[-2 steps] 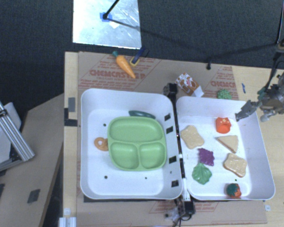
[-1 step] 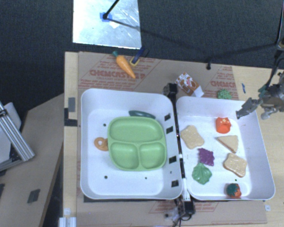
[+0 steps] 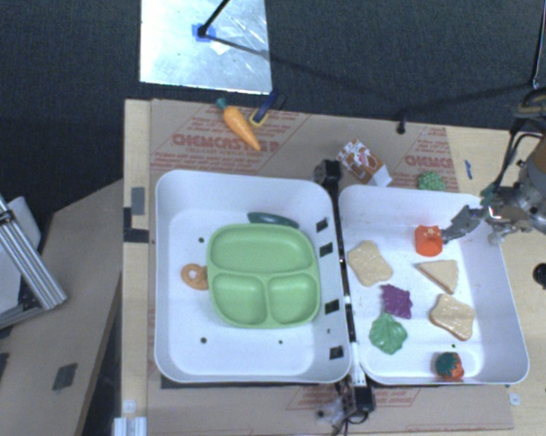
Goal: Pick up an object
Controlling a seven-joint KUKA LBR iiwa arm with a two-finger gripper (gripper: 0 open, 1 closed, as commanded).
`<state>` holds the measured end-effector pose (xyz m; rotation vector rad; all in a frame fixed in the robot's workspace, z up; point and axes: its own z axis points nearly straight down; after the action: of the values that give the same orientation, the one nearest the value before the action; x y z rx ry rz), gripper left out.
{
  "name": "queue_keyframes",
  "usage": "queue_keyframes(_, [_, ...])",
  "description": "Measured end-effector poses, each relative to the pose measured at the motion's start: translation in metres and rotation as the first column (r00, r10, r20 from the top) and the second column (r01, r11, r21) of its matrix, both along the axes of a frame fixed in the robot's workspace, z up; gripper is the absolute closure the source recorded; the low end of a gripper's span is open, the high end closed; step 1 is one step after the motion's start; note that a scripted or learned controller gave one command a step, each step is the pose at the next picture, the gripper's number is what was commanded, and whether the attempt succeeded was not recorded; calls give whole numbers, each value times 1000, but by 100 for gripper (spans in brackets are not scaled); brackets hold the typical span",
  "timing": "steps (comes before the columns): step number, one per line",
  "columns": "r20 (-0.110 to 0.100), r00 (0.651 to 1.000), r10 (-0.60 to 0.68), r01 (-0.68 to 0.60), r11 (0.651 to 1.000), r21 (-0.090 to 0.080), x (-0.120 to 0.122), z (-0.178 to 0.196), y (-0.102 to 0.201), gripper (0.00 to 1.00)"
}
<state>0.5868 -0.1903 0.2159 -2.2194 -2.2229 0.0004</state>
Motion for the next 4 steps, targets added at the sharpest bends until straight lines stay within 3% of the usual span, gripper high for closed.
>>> queue_keyframes(2, [1, 1000, 2, -2, 1000, 0, -3, -105, 19, 0])
queue_keyframes(3, [12, 1000, -1, 1, 1000, -8, 2, -124, 16, 0])
queue_keyframes(4, [27, 1000, -1, 1, 1000, -14, 5, -110, 14, 100])
